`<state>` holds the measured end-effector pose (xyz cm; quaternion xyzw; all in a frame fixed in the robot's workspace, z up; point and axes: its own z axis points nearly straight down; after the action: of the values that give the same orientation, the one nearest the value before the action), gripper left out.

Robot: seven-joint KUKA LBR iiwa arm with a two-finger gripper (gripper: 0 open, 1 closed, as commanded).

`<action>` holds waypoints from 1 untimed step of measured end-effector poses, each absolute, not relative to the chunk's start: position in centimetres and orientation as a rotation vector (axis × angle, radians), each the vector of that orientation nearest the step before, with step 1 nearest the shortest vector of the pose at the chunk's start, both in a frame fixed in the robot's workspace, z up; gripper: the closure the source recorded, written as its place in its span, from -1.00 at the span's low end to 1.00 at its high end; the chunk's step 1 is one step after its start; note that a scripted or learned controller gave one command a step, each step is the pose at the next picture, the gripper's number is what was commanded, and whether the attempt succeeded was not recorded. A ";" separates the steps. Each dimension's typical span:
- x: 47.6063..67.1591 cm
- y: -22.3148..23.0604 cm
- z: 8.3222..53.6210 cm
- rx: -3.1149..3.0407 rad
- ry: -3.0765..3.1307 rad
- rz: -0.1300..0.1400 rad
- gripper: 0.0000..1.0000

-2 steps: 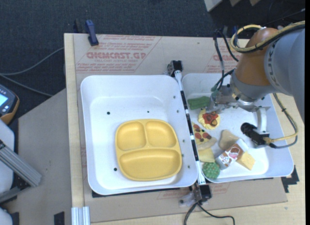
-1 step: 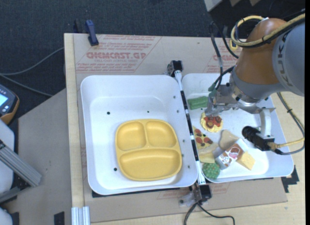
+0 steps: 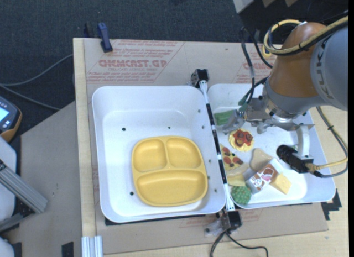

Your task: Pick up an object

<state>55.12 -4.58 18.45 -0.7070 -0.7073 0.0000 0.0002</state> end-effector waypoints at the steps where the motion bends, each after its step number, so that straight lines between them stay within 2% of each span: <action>1: 56.6 -11.1 12.6 -2.225 -2.214 0.007 -1.00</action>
<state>56.59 -11.09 12.65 -0.7089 -0.7053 0.0021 0.0013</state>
